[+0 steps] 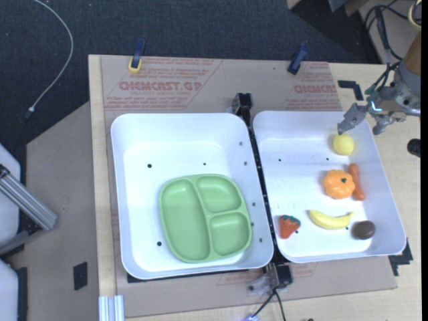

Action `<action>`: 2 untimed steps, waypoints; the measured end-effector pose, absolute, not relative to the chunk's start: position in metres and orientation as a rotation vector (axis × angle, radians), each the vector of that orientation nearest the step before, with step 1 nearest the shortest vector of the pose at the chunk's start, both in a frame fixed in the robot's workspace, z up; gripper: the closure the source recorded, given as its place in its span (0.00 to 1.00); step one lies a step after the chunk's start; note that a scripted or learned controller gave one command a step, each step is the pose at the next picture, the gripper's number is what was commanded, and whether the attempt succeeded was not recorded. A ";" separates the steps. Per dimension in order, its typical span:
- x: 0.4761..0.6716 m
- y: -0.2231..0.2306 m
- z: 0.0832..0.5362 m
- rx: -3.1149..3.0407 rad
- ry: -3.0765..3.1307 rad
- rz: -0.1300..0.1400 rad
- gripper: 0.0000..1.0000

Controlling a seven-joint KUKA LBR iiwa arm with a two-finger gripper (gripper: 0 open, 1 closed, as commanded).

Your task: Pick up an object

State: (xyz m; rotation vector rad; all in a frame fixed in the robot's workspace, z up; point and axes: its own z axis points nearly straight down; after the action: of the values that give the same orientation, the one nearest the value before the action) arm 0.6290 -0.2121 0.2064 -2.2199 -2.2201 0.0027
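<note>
— Field check. What's under you?

— The bench, board-topped, carrying two white bins side by side. Left bin holds a green divided plate, three compartments, lying flat toward the near side. Right bin holds the small stuff.

— Run the small stuff, biggest down.

— Banana, lying flat near the front edge. Orange pumpkin mid-bin, with a carrot touching its right side, lying lengthwise front to back. Lemon near the back right corner. Strawberry at the front left, close to the wall shared with the left bin. Brown round piece, just beside the banana's right end; can't name it closer.

— And your hand?

— My hand sits over the right bin's back right corner, fingers spread apart, one finger reaching down just above and beside the lemon, the other out past the bin's rim. Nothing between them. Whether that finger touches the lemon, I can't tell from this angle.

— So nothing lifted?

— Every piece lies on the bin floor.
</note>
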 end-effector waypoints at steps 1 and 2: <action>0.625 -0.215 0.163 -2.218 -2.218 0.005 0.00; 0.616 -0.213 0.104 -2.217 -2.217 0.005 0.00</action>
State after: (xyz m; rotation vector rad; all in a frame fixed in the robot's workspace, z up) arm 0.6156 -0.2129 0.1042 -2.2174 -2.2170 0.0054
